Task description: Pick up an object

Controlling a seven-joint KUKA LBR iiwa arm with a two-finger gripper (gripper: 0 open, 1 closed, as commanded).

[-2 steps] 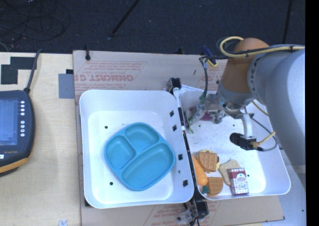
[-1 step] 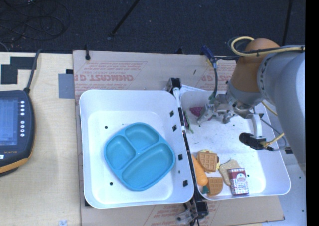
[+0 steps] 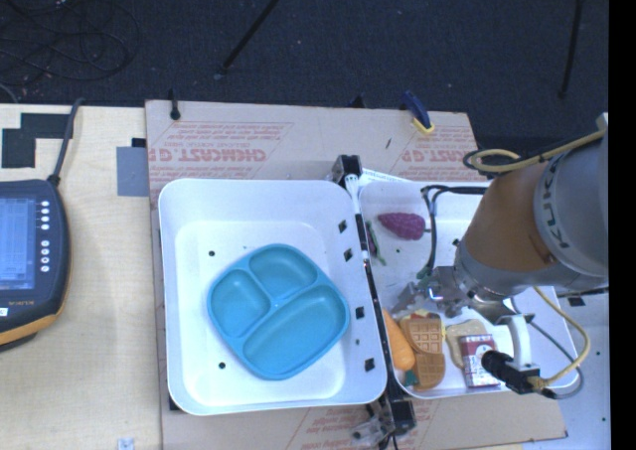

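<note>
The right bin (image 3: pixel 397 202) holds several toy foods. A purple piece (image 3: pixel 402 225) lies near its far side. An orange carrot (image 3: pixel 398 343), a tan waffle (image 3: pixel 426 347) and a slice of toast (image 3: pixel 464 341) beside a small red piece (image 3: pixel 479 353) lie along its near side. The grey arm with its orange band (image 3: pixel 502 229) reaches in from the right and covers the bin's right half. My gripper (image 3: pixel 427 293) hangs low over the bin's middle, just above the waffle and carrot.
The left bin (image 3: pixel 184 239) holds a blue divided plate (image 3: pixel 278 311). A black divider with clips (image 3: pixel 360 269) runs between the bins. A pendant with a screen (image 3: pixel 25 249) lies on the bench at far left. Cables loop around the arm's wrist (image 3: pixel 556 339).
</note>
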